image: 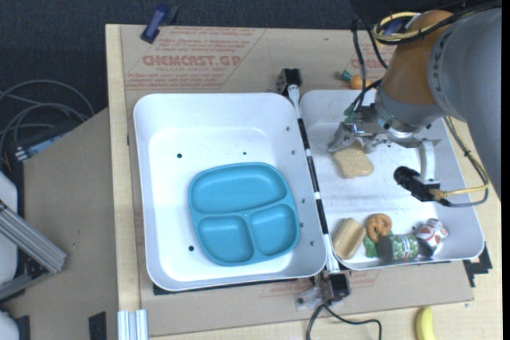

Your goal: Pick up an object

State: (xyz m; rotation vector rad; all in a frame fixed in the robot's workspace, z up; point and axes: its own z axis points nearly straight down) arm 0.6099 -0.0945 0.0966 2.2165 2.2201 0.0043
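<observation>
Pick not yet made: my gripper (351, 138) hangs low over the right bin (466, 195), just above the bread slice (353, 164), finger state indiscernible.

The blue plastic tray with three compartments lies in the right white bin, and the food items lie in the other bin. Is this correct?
Not quite. The camera view shows the blue plastic tray with three compartments in the left white bin; the food items lie in the right white bin.
</observation>
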